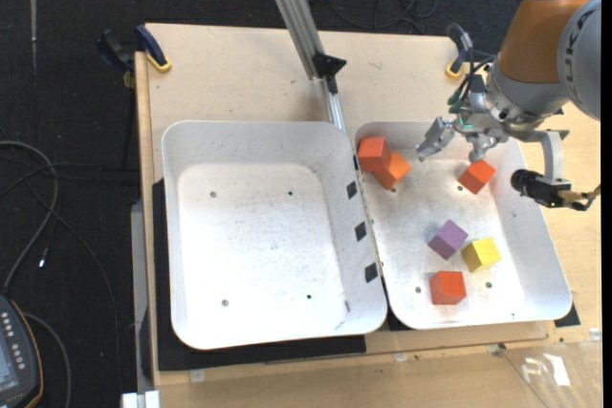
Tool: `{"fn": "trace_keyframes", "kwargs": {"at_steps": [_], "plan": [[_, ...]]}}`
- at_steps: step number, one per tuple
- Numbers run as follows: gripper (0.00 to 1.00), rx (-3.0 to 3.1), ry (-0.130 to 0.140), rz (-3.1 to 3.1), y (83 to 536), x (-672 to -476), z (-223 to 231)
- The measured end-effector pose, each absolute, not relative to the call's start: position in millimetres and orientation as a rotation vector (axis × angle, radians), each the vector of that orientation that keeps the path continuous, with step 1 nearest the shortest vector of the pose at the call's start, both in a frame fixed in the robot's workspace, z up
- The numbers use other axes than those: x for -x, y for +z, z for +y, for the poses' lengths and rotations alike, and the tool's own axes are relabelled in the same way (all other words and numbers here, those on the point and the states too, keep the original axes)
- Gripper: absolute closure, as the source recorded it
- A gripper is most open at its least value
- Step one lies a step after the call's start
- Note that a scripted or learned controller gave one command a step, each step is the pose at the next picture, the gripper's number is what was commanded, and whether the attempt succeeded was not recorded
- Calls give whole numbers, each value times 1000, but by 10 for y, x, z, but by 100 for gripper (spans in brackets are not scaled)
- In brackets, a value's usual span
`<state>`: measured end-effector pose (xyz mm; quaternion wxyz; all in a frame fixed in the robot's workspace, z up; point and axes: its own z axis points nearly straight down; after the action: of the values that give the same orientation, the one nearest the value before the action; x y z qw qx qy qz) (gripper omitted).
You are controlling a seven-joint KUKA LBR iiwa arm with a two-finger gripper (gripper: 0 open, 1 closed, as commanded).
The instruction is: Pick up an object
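You have the jaws [457, 140] spread and holding nothing, hovering over the far end of the right bin [545, 248] — the nearest pick, the red-orange cube [476, 175], lies just beside them, slightly toward the near edge.

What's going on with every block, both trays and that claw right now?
gripper: fingers spread open, poised above the right bin, holding nothing.
red block: loose in the bin, just below the gripper.
two orange blocks: touching each other, against the bin's left wall.
purple block: flat, beside the yellow block.
red-orange block: alone near the front.
right bin: holds all six blocks.
left bin: flat on the bench.
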<state>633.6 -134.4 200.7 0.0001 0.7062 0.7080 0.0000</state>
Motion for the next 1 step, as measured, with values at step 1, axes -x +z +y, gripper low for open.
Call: {"fn": "trace_keyframes", "kwargs": {"at_steps": [1], "plan": [[0,-2234,-12,2221,1307,-5596,-1628]]}}
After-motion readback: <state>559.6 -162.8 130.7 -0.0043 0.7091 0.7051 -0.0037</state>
